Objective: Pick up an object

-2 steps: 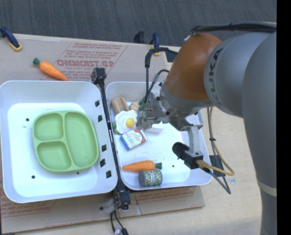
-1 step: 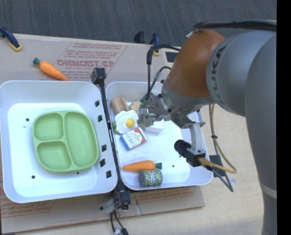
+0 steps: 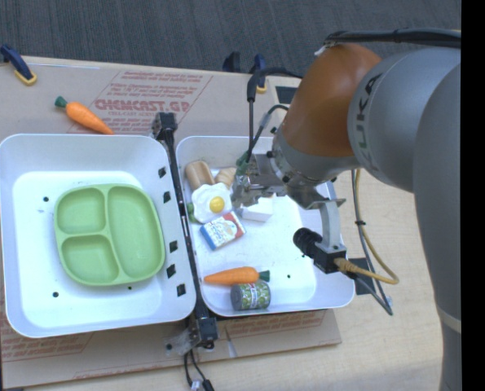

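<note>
Gripper (image 3: 244, 187) sits low over the right bin (image 3: 333, 293), right by a glossy plastic fried egg (image 3: 210, 199); can't tell its state. Nearby: a flat little carton (image 3: 222, 232), a smooth tapered carrot (image 3: 234, 276), a stubby can (image 3: 250, 296). The left bin (image 3: 18, 157) has a matte green divided plate (image 3: 108, 234).

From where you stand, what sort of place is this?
Likely a robotics lab test bench: a grey arm works over two white bins of toy food, such as a plastic carrot, clamped onto cardboard.

Grey arm (image 3: 405, 120) reaches in from right, wrist angled down
</note>
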